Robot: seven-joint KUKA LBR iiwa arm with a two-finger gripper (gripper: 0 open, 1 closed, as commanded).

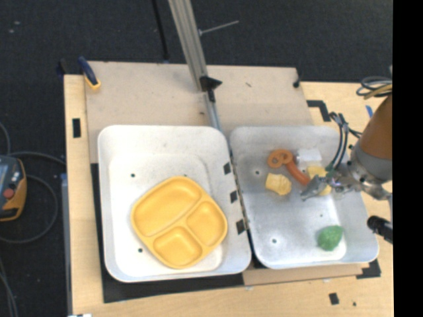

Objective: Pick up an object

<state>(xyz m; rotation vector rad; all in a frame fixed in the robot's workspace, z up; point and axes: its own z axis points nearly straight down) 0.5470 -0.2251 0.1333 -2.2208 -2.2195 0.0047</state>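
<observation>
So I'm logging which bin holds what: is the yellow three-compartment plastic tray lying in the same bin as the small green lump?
No. The yellow three-compartment plastic tray lies in the left white bin, while the small green lump sits in the right white bin.

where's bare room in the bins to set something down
Right bin: bare floor at its left, between the yellow piece and the green object. Crowded at its upper right, around the orange ring and gripper. Left bin: bare above the yellow tray.

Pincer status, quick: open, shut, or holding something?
Pincer: cannot be told; it sits low in the right bin beside the orange tool, and nothing is seen held.
</observation>
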